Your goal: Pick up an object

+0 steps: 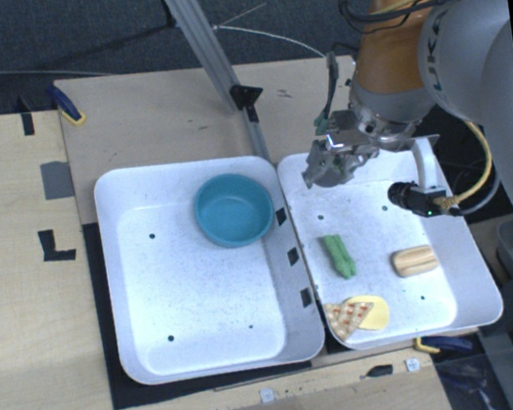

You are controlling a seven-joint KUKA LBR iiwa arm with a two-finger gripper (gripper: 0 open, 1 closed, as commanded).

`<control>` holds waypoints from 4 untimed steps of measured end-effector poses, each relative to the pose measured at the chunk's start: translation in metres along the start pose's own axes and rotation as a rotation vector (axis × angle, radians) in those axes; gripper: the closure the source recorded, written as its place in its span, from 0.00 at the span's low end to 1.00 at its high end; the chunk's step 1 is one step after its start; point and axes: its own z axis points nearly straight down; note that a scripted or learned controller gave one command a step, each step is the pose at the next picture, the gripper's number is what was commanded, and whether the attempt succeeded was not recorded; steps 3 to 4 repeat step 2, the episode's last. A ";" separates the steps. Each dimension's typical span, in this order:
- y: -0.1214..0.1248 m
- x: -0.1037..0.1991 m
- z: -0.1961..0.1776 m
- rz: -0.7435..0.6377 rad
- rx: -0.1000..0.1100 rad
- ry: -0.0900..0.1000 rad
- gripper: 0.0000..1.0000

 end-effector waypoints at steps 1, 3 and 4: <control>0.009 0.053 -0.006 -0.001 -0.002 0.001 1.00; 0.005 0.100 0.000 0.001 0.001 -0.001 1.00; 0.005 0.100 0.000 0.001 0.001 -0.001 1.00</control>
